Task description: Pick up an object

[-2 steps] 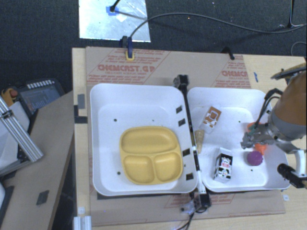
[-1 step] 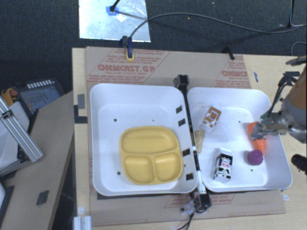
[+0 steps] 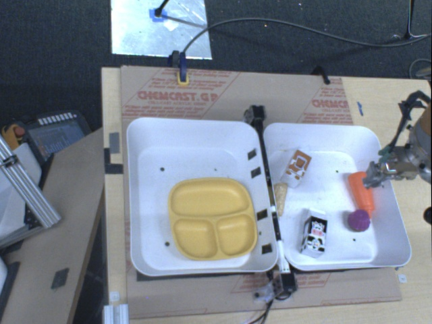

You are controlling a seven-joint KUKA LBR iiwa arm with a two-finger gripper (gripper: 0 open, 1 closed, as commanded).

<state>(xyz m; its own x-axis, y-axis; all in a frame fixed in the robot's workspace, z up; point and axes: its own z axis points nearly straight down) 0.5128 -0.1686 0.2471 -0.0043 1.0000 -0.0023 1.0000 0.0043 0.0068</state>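
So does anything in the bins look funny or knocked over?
Maybe: the small black-and-white carton in the right white bin looks tipped on its side. The yellow divided plastic tray sits slightly askew in the left white bin.

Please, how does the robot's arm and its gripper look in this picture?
At the right edge, the gripper is a small grey metal assembly with dark parts. Thin dark cables loop above it. A blurred orange patch sits higher up.

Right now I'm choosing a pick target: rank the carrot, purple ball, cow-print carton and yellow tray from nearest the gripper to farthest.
From the gripper:
1. Orange carrot, right beside it in the right bin.
2. Purple ball, just below the carrot.
3. Cow-print carton, toward the bin's lower middle.
4. Yellow tray, in the left bin.
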